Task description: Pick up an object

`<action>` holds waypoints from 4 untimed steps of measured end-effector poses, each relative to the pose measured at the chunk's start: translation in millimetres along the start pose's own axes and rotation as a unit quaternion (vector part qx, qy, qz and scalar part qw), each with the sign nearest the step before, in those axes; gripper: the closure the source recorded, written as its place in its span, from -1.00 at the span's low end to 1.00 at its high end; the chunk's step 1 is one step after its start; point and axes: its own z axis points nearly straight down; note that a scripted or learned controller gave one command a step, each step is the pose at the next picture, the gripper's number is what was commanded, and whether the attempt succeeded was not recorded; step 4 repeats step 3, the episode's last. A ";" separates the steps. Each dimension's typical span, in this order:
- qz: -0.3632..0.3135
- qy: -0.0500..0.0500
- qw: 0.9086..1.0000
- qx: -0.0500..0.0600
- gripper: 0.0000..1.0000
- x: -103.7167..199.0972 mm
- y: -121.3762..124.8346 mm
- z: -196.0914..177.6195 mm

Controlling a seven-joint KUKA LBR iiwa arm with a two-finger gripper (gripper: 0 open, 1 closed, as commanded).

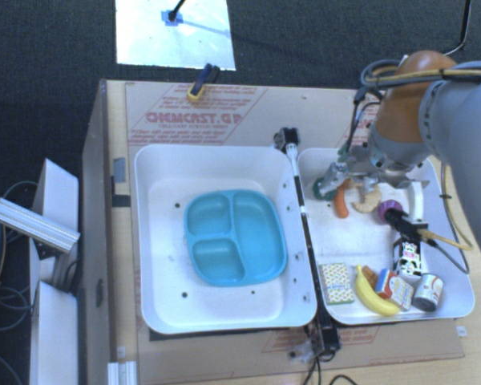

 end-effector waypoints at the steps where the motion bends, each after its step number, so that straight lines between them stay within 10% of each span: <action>1: 0.000 -0.001 1.000 0.000 -1.00 -1.2 16.1 38.0; 2: -0.001 -0.001 1.000 0.008 1.00 -3.5 13.4 27.8; 3: -0.001 0.000 1.000 -0.002 1.00 63.5 -13.8 -63.6; 4: -0.001 0.000 1.000 -0.002 1.00 63.5 -13.8 -63.6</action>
